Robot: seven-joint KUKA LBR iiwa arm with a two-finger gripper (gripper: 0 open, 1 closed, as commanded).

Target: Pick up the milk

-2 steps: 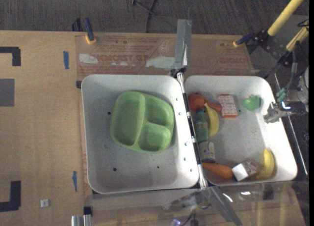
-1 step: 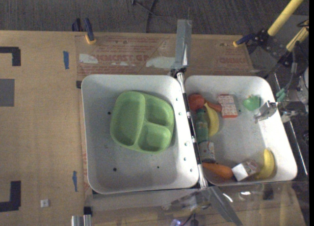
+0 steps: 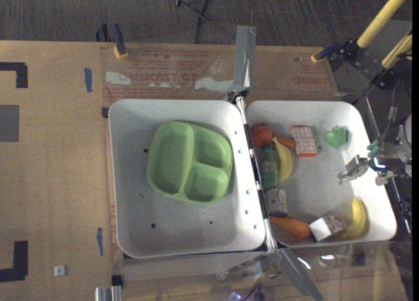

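End effector is hovering empty at the right bin's edge, jaw state unclear; milk carton is lying near the front, beside a banana — approach step, needing a drop forward

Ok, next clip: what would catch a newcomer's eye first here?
The bright green divided plate lying alone in the left bin stands out most. The right bin is crowded with toy food: bananas, carrots, a bottle and the milk carton near its front edge. The gripper hangs over that bin's right side.
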